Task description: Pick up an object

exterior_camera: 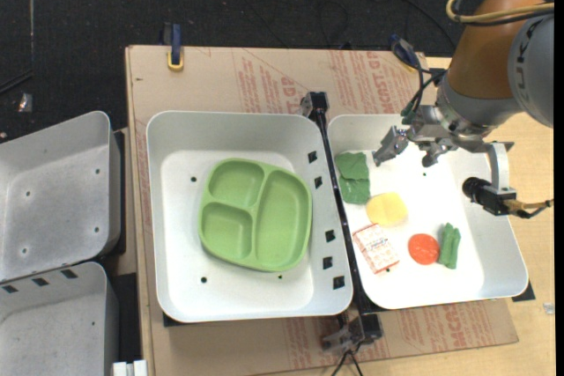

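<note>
The right bin (507,273) holds a green crumpled piece (354,176), a yellow round object (386,209), a red-and-white packet (376,246), a red ball-like object (424,248) and a small green object (450,245) touching it. My gripper (410,152) hangs over the far part of this bin, up and to the right of the green crumpled piece. Its two fingers stand apart, open, with nothing between them. The yellow object lies below the gripper, apart from it.
The left bin (167,189) holds a light green divided plate (257,214). A black divider with clips (330,207) runs between the bins. A black fitting (486,193) sits near the right bin's right wall. Grey trays (53,189) lie off the bench to the left.
</note>
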Robot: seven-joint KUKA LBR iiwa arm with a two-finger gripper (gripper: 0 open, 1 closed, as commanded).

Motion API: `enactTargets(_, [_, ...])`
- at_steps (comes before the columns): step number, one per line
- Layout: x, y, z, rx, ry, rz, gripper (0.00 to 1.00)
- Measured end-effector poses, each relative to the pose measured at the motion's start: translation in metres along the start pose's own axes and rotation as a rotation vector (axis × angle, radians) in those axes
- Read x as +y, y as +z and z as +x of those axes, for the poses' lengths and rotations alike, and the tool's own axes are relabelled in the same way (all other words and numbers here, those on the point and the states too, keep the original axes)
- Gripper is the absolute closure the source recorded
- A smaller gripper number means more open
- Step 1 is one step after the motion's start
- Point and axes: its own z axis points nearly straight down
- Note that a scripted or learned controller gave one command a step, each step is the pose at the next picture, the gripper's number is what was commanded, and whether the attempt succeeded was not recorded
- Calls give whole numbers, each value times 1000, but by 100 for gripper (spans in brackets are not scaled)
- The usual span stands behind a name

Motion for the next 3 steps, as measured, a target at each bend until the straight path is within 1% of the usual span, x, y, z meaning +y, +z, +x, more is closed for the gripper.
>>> enactTargets(1, [-1, 65, 1, 0, 2, 5, 0])
enactTargets(2, [-2, 110, 1, 0, 2, 2, 0])
enactTargets(3, [0, 97, 1, -1, 3, -3, 100])
